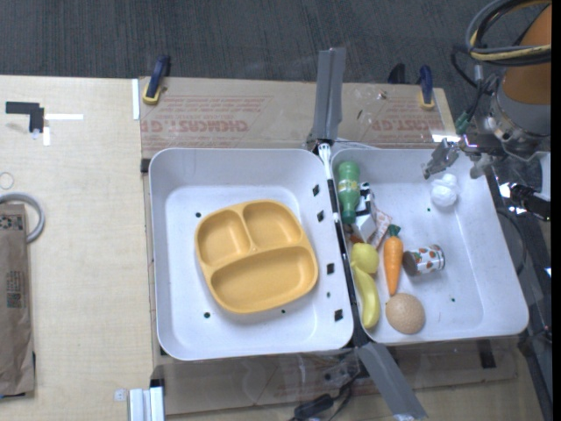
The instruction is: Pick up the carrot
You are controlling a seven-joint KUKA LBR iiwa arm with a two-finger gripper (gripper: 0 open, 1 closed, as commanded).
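**Carrot lies in the right bin, gripper off at the far corner**

While the gripper (449,154) hangs over the right bin's (491,261) far right corner, how its jaws stand cannot be told, and nothing shows in them. The carrot (393,262) lies well apart from it, beside a yellow banana (368,298), near a brown egg (405,314). The left bin (175,235) holds 1 yellow divided plate (256,255).

A robotics lab: clamped cardboard (263,112), two white bins (166,235), toy food inside.

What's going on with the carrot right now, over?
Gripper above right bin's far corner, nothing held. Carrot lying untouched. Lemon, egg, small can crowd it.
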